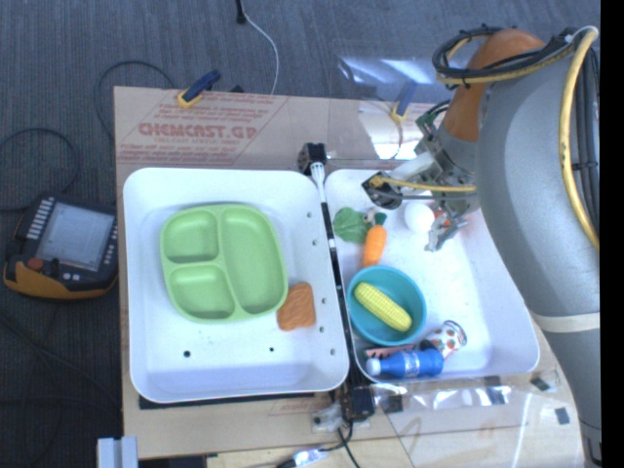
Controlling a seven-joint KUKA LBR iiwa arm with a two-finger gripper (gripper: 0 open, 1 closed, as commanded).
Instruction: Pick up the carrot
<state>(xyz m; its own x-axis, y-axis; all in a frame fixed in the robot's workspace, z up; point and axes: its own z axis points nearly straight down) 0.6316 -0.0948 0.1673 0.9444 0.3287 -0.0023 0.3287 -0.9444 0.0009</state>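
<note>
The carrot [373, 246] is a short orange piece with a green leafy top [349, 224]. It lies near the left wall of the right bin [492, 291], toward the back. My gripper [444, 230] hangs over the back of the same bin, to the right of the carrot and apart from it. A white egg-shaped object [418, 217] sits between the two. Nothing is seen held in the gripper.
A blue bowl [409, 322] with a corn cob [381, 305] stands just in front of the carrot. A blue bottle [408, 364] and a small patterned cup [450, 336] lie at the front. The left bin [146, 359] holds a green divided plate [222, 261] and a brown food piece [297, 306].
</note>
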